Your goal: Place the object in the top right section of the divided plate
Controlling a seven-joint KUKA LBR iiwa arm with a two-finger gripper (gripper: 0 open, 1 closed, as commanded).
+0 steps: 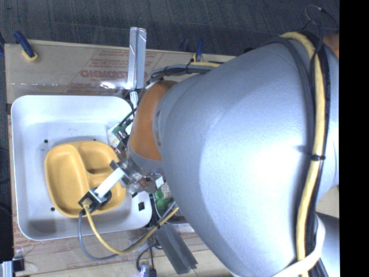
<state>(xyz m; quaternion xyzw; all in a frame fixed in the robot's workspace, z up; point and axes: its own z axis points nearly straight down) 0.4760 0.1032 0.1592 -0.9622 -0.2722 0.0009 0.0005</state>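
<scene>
Yellow divided plate (66, 169) lies flat inside the shallow white bin (34, 114).

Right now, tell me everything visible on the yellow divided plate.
The yellow divided plate looks like moulded plastic, rounded, with raised ridges splitting it into a large left section and a smaller upper-right one. It lies flat on the floor of the left white bin, toward its right side. The sections in view hold nothing. The arm overlaps its right and lower-right part, so the rest is hidden.
</scene>
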